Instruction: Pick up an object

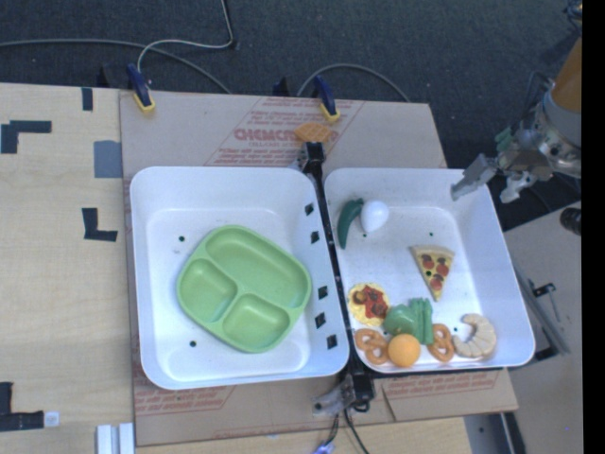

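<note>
Nothing is lifted yet: my gripper (pixel 492 180) hangs spread and empty over the right bin's (pixel 499 244) far right rim; the pizza slice (pixel 433 267), nearest candidate, lies inside, ungrasped.

cardboard sheet (pixel 274 135) lying under both bins | blue clamps (pixel 142 91) gripping its far edge | cables (pixel 180 41) trailing across grey carpet (pixel 397 26)
</note>
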Motion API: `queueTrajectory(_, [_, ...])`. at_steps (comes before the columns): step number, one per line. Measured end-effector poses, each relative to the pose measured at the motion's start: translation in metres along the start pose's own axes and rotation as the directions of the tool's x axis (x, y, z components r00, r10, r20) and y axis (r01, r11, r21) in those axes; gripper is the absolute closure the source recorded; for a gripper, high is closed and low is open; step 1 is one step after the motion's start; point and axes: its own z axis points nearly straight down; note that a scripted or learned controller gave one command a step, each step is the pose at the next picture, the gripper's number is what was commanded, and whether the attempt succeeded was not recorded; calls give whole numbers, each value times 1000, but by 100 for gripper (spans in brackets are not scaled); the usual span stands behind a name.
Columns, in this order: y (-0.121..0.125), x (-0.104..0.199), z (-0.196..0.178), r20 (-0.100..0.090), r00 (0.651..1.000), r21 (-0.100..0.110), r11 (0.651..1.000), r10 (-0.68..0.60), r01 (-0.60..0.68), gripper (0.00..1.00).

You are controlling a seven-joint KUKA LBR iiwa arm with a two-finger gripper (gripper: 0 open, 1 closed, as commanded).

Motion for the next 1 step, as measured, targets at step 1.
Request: queueTrajectory(1, [-26, -13, 166, -2, 1000, 4, 1000, 1, -1, 0])
